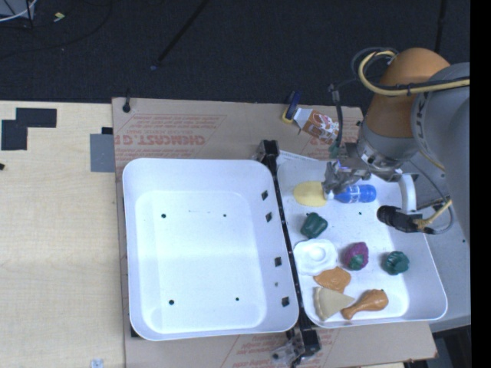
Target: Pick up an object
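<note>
Cardboard sheet (192, 129) under both bins; dark floor (192, 37) far; cables (23, 2) far left

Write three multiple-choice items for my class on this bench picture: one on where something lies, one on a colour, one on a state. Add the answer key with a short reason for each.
1. Where do the toy foods lie?
A. in the right bin
B. in the left bin
C. on the bare bench

2. What colour is the item just right of the claw?
A. red
B. blue
C. black

3. How does the drumstick lie?
A. standing on end
B. hanging from the claw
C. flat on the bin floor

Key:
1 A: the right bin holds them all, such as the yellow piece and the fried egg.
2 B: the blue item sits beside the claw.
3 C: the drumstick rests flat near the bin's front edge.
</note>
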